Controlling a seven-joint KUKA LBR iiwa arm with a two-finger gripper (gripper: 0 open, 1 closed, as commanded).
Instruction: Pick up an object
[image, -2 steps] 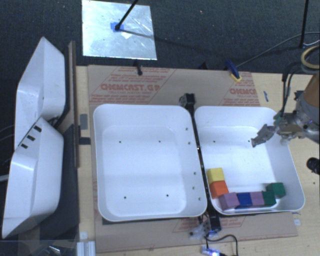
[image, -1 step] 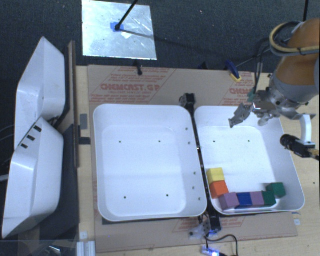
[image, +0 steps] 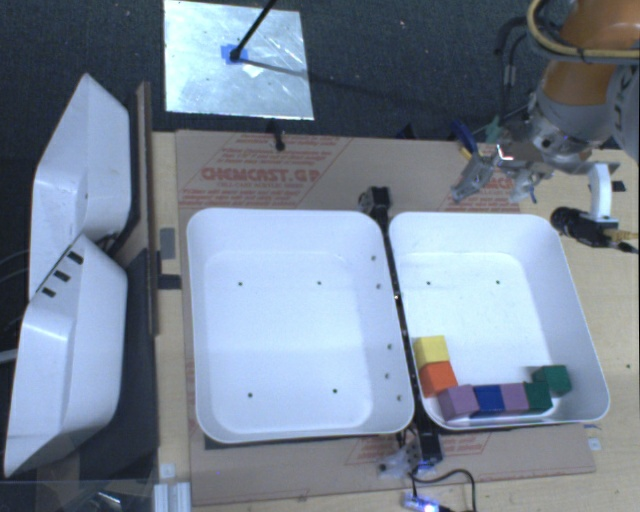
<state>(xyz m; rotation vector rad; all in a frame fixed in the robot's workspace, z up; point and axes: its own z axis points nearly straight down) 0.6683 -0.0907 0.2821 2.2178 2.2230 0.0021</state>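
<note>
Fingers of the gripper (image: 497, 186) spread apart, holding nothing, hovering beyond the right bin (image: 574, 290) far rim. Blocks sit clustered in that bin's near edge: yellow block (image: 431, 350), orange block (image: 437, 377), others rightward. No pick begun; descent, grasp and lift all remain.

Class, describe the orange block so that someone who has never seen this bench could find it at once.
Look in the right-hand white bin, along its near edge where the blocks huddle. At the left end of that cluster, the orange block sits directly below the yellow block and above the purple block. It is the only orange one.
</note>
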